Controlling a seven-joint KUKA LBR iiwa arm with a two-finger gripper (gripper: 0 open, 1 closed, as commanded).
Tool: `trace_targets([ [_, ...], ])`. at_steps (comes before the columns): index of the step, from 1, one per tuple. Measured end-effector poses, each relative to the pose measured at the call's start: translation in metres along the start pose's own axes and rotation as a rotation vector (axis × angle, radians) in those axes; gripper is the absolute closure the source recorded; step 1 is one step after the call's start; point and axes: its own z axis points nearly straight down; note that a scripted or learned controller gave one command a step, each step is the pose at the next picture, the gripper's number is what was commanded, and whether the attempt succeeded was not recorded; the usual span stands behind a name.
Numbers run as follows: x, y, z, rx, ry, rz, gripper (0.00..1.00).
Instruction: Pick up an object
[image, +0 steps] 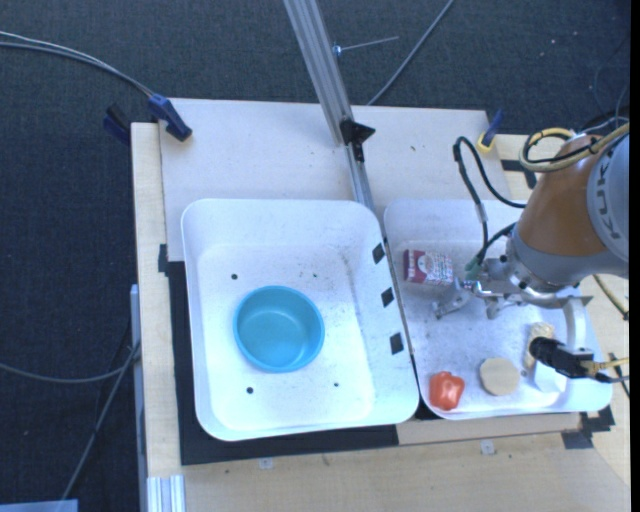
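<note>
A: Counter (260, 150) carries two white bins. Left bin (200, 225) holds a blue bowl (279, 327), well apart from the arm. Right bin (410, 215) holds a red-and-white packet (428, 267) near its back, a red pepper (447, 390) and a tan disc (499, 376) by the front wall, and something pale and yellowish (543, 331) under the wrist, too small to name.

B: Where is the gripper?

A: Gripper (466, 302) is low in the right bin, just beside the packet, on its near side. Fingers (447, 306) look parted, nothing between them. Released, by my read.

B: So the packet is the likely pick?

A: Nearest thing, so I judge yes. It lies flat, slightly tilted toward the dividing wall.

B: Handling?

A: Probably light and soft, with a slick wrapper. It may crumple or slide rather than lift. I would take it across the short width, near the middle, fingers set down on both long edges.

B: Risks?

A: Lying flat, it gives little edge to catch. Fingers could skate over it or push it against the wall.

B: Alternatives?

A: Pepper looks firmer and rounder, but smooth. Disc sits low, hard to grip.
</note>
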Motion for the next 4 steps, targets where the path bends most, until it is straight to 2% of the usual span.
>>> trace_targets([
  [1,0.001,-0.001,0.025,0.001,0.001,0.001,0.00],
  [2,0.002,0.000,0.012,-0.002,0.002,0.001,1.00],
  [3,0.002,0.010,-0.037,-0.017,-0.007,-0.001,1.00],
  [4,0.002,0.010,-0.091,-0.017,-0.007,-0.001,1.00],
])
